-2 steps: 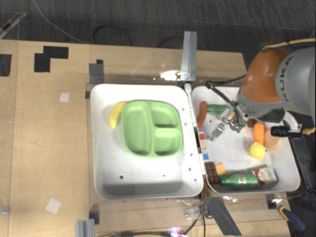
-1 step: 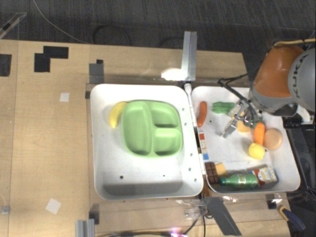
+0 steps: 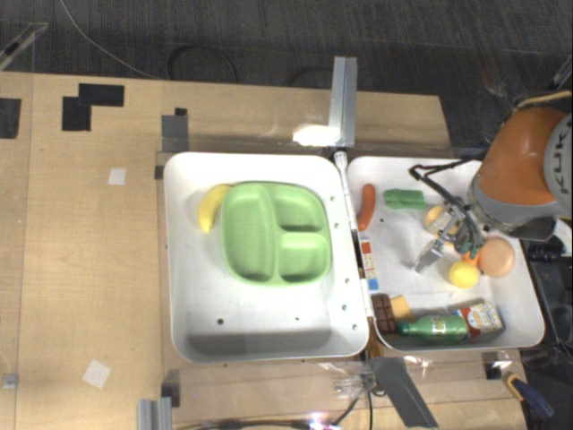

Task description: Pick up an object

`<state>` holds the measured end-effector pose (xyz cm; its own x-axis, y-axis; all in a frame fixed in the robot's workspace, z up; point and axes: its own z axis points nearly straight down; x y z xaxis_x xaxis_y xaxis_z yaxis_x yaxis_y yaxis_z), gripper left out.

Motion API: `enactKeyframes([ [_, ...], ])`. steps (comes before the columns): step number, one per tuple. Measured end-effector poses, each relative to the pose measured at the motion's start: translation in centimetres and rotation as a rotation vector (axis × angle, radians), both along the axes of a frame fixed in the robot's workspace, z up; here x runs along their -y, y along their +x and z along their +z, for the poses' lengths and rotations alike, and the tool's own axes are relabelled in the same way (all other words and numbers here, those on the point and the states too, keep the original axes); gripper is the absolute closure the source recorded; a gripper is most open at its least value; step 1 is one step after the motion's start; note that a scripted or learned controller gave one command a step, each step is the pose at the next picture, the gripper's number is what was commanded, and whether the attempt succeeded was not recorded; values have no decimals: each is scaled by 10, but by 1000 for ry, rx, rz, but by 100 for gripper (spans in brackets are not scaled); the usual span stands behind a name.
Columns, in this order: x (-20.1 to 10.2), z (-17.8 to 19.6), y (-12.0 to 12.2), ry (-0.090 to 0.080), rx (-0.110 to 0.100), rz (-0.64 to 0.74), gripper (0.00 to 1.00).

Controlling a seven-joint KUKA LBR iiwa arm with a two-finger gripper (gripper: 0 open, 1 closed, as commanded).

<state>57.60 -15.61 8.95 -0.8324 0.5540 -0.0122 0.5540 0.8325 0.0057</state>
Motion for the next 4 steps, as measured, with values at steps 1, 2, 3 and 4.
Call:
enactKeyframes([
  [1,-24,1,-26,-2,2,58,0],
  [2,-24,1,-26,-2,2,58,0],
  [3,-24,1,-26,-2,2,58,0],
  [4,-24,1,-26,-2,2,58,0],
])
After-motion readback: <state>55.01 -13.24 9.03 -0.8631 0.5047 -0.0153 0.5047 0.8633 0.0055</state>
